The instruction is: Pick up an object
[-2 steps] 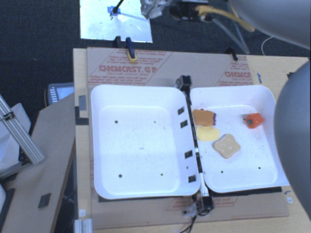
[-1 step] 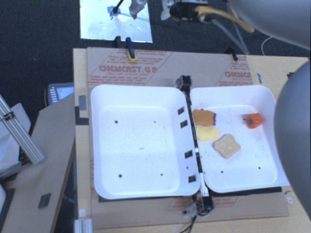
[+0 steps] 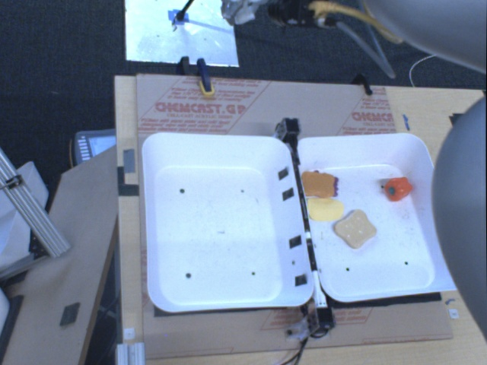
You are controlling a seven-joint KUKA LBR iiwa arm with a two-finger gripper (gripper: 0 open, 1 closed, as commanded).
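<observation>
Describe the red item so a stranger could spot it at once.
Look in the right bin, toward its far right side. The red item sits alone there, apart from the three tan and yellow pieces near the divider; it is the only bright red-orange thing.

Bright, even overhead light; white bins (image 3: 221, 147) glare; near arm (image 3: 460, 226) blurred.

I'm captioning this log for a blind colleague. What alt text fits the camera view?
Two shallow white bins sit side by side on a bench; the right bin holds a tan toast-shaped piece, a yellow disc, an orange-brown block and a small red-orange item. The claw hangs beyond the bins.
</observation>
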